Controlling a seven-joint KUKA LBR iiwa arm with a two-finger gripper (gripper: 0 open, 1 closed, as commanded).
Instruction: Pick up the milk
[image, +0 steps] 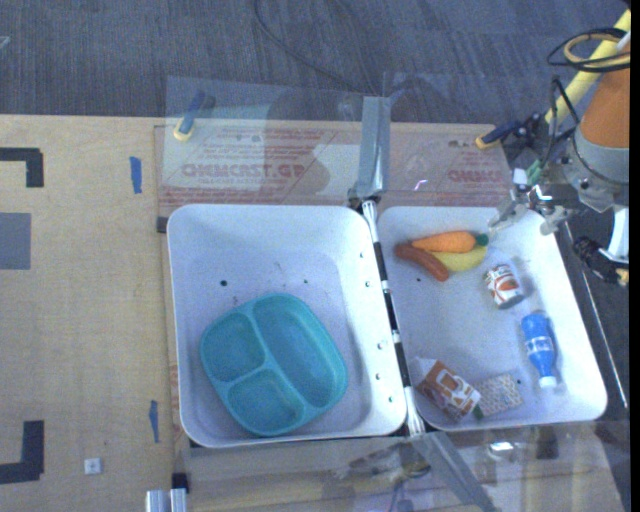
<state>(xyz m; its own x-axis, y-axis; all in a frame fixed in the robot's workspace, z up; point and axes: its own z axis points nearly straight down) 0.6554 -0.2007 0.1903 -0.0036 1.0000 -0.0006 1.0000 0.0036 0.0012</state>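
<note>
Nearest the lens, at six o'clock in the right bin (585, 395), lie one brown-and-white carton (449, 390) and one grey patterned packet (501, 391), just beside each other; any print on them is too small to read. Going left to right: one teal divided plate (273, 362) with three compartments sits alone in the left bin (200, 235). Faint red lettering shows on the clear sheet (250, 170) at twelve o'clock behind the bins, too washed out to read. At eleven o'clock in the right bin, one carrot (445, 241), one sausage (424, 262) and one yellow banana (462, 261) cluster, touching. One small red-and-white milk carton (503, 285) rests toward two o'clock, label unreadable. One blue bottle (539, 347) lies at four o'clock. One gripper (528, 203) hangs over the bin's one o'clock corner, well apart from the milk; whether its pincer is apart or together cannot be told.
</note>
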